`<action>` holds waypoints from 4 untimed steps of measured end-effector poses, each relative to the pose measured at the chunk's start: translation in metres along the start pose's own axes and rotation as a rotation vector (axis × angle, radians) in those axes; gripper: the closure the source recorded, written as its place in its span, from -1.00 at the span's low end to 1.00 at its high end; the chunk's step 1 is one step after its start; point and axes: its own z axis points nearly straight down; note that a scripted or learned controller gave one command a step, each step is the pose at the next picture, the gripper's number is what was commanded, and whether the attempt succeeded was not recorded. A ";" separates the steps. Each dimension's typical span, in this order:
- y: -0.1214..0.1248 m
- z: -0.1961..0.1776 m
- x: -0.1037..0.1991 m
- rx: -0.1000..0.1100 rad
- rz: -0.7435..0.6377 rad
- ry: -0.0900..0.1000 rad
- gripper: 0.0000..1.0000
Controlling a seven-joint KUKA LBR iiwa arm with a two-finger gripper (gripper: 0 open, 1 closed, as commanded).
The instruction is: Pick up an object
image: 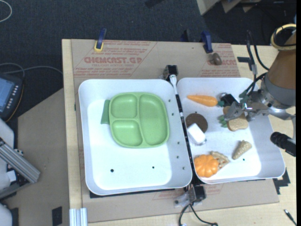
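tool (233,113) low in right bin (263,168) | over tan biscuit (238,124) | grip state: cannot tell

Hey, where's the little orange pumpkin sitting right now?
The pumpkin lies in the right bin, at its near left corner, just below the white block and touching a tan piece on its right.

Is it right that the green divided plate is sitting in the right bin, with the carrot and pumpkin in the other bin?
Not quite. The camera view shows the green divided plate in the left bin. The carrot and pumpkin are in the other bin, the right one.
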 end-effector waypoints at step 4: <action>-0.029 -0.013 0.165 0.006 -0.006 0.004 1.00</action>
